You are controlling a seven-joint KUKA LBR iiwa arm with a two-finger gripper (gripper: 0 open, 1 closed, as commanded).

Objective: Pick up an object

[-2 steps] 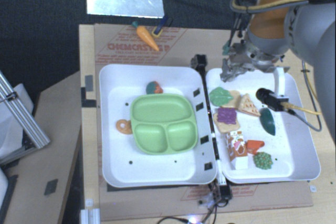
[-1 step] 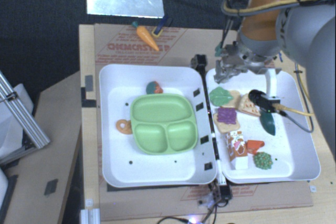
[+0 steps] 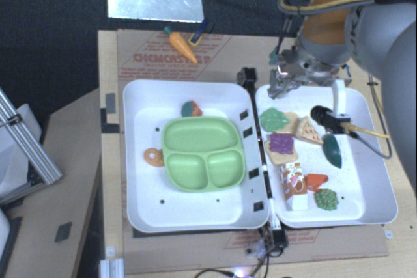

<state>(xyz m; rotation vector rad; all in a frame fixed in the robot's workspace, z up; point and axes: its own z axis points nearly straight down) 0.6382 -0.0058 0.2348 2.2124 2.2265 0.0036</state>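
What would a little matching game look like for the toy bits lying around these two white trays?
Things:
1. green divided plate
2. toy carrot
3. purple piece
4. broccoli

Places:
A. right bin, near its front corner
B. on the cardboard behind the bins
C. middle of the left bin
D. right bin, close to the divider

Pairs: 1-C, 2-B, 3-D, 4-A

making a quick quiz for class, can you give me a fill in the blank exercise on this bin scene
1. The green divided tray lies in the ____ bin.
2. The toy carrot lies on the cardboard, ____ both bins.
3. The purple item lies in the ____ bin.
4. The gripper hangs over the far edge of the ____ bin.

Missing words: left; outside; right; right
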